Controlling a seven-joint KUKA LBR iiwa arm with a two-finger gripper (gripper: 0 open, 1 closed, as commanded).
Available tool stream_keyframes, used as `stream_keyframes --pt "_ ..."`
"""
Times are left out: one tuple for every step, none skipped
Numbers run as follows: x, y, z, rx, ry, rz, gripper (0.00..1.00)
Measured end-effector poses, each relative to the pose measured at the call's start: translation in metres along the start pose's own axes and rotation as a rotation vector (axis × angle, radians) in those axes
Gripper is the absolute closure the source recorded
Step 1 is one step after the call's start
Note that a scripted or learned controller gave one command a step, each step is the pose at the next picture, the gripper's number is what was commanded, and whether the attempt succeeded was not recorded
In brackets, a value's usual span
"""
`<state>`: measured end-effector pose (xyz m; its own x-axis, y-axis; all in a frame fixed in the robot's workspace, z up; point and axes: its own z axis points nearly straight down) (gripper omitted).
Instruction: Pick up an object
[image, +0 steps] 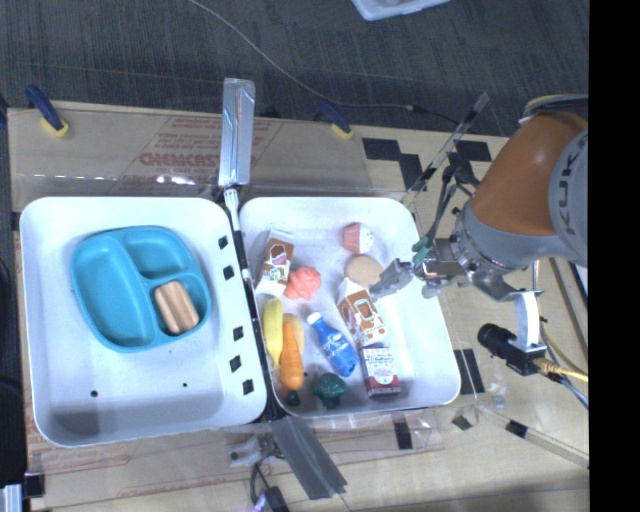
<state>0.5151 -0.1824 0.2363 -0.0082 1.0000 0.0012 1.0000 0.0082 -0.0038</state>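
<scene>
Bright, even overhead light glares off the white bins (60, 400), with soft shadows and perhaps slight blur.

Right white bin (425, 330) crowded with small toys: yellow plastic banana (272, 329) touching an orange carrot (291, 352) by the left wall, blue bottle (331, 343) slanted mid-bin, brown-and-white milk carton (363, 311) above a red-labelled carton (379, 369) — both lying flat. Pink lumpy ball (303, 283), tan round bun (364, 269) near the back.

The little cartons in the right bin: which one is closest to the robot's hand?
The brown-and-white carton just left of the gripper; the other cartons lie farther off.
</scene>
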Motion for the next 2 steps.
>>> stream_keyframes --pt "0.0720 -0.0212 0.1355 -0.004 -0.002 -0.252 0.00" --pt "0.0715 -0.0209 0.1264 -0.003 -0.002 -0.257 1.00"
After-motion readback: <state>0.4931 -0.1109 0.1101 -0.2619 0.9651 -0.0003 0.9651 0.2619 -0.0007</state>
